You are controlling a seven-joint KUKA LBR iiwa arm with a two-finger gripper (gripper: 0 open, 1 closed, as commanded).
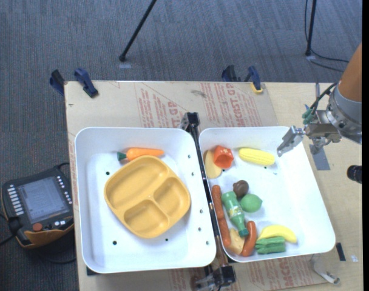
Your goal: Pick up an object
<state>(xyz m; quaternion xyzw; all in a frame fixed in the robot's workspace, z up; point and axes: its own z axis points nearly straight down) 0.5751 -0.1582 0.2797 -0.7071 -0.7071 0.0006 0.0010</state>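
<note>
While the grey arm (348,102) reaches in from the right, the counter (166,99) holds two white bins side by side. The left bin (90,156) has a big yellow plate (147,196) with three parts, and an orange carrot (141,154) lies just behind it. The right bin (306,211) is full of toy food: a green bottle (234,211), a long red sausage (220,214), a yellow banana (278,233), a yellow corn cob (257,156), a red pepper (223,156), a green lime (251,203) and a small brown ball (240,188). The pincer (291,139) hangs over the far right corner of the right bin, near the corn, holding nothing. I cannot tell if it is open or closed.
</note>
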